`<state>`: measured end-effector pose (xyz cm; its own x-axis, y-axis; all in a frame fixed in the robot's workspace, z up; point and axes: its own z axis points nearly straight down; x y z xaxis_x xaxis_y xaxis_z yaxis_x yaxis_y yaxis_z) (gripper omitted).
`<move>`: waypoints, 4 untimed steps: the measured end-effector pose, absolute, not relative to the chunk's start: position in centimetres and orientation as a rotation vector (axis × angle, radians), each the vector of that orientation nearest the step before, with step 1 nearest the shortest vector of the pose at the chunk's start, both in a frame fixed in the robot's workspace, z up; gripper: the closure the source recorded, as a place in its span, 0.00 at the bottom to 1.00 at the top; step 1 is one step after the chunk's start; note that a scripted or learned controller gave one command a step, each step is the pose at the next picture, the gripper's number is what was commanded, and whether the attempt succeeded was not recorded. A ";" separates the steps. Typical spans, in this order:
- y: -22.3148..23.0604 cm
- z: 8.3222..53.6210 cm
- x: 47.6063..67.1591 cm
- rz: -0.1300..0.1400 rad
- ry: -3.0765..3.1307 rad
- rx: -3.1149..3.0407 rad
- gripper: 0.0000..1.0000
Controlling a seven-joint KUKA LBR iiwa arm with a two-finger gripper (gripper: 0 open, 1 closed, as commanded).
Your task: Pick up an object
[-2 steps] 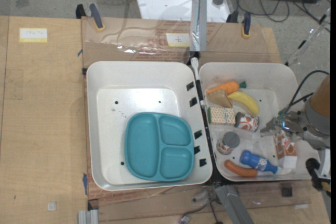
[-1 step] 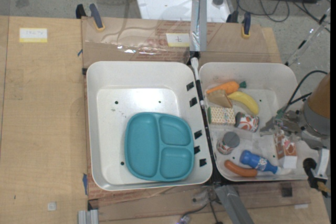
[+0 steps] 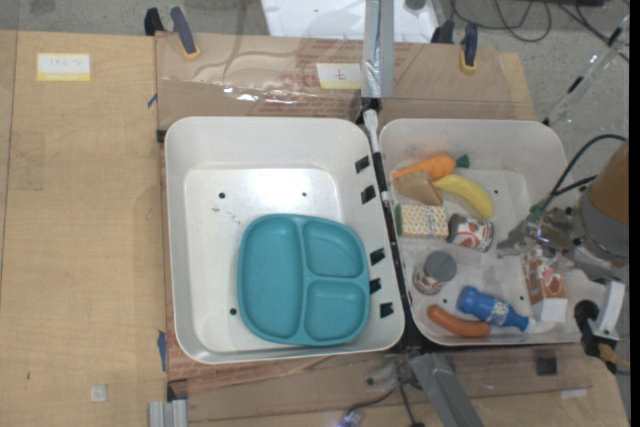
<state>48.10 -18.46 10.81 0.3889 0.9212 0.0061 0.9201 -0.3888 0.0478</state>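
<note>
The right bin [image 3: 470,127] holds a carrot [image 3: 430,166], a banana [image 3: 468,194], a brown bread wedge [image 3: 422,190], a small printed box [image 3: 424,221], a red and white can [image 3: 470,234] lying on its side, a grey tin [image 3: 436,270], a blue bottle [image 3: 490,308] and a red sausage [image 3: 456,322]. My gripper [image 3: 533,237] hangs low over the right side of this bin, just right of the red and white can. A brown packet [image 3: 547,281] lies directly below it in the view. Nothing shows in its grasp.
The left bin [image 3: 180,235] holds a teal divided plate [image 3: 303,280]. A white block [image 3: 552,311] lies in the right bin's near right corner. A black-clipped divider [image 3: 378,205] separates the bins. Cables trail from the arm [image 3: 610,205] at the right edge.
</note>
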 end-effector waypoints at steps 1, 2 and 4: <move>-18.4 10.8 48.3 0.039 1.731 2.580 0.00; -18.6 10.7 48.6 0.031 1.759 2.570 0.00; -18.7 10.8 48.1 0.046 1.752 2.569 0.00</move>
<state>48.14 -18.70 10.78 0.3652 0.9309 0.0065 0.9300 -0.3651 0.0431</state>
